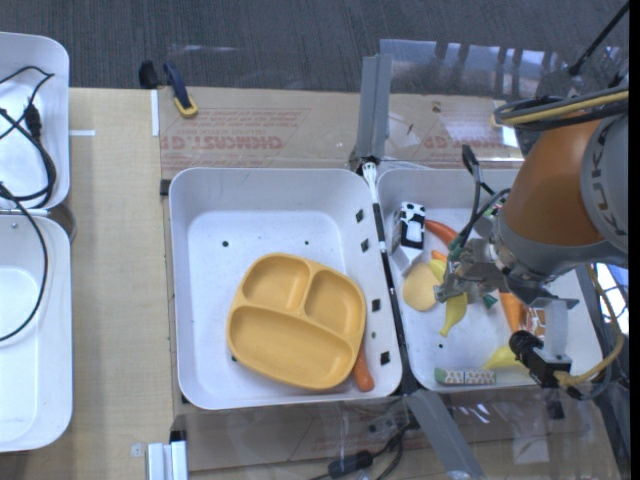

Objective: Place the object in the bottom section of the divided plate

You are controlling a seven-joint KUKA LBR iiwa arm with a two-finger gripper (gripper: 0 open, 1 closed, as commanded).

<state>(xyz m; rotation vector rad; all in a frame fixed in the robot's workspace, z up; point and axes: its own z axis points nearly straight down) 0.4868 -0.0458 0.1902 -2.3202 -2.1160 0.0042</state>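
While the grey two-finger gripper [455, 286] hangs over a tight heap, grip impossible to tell, the yellow plastic banana [455, 313] just beneath could slip among neighbours, with the orange divided plate [297, 318] well apart leftward.

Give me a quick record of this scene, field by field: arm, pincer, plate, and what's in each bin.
arm: reaches in from the right, over the right bin
pincer: low in the right bin, among the toys; finger state unclear
plate: yellow, three sections, in the left bin, nothing on it
left bin extras: orange carrot against the plate's lower right edge
right bin: banana, pale round fruit, second carrot, black-and-white toy
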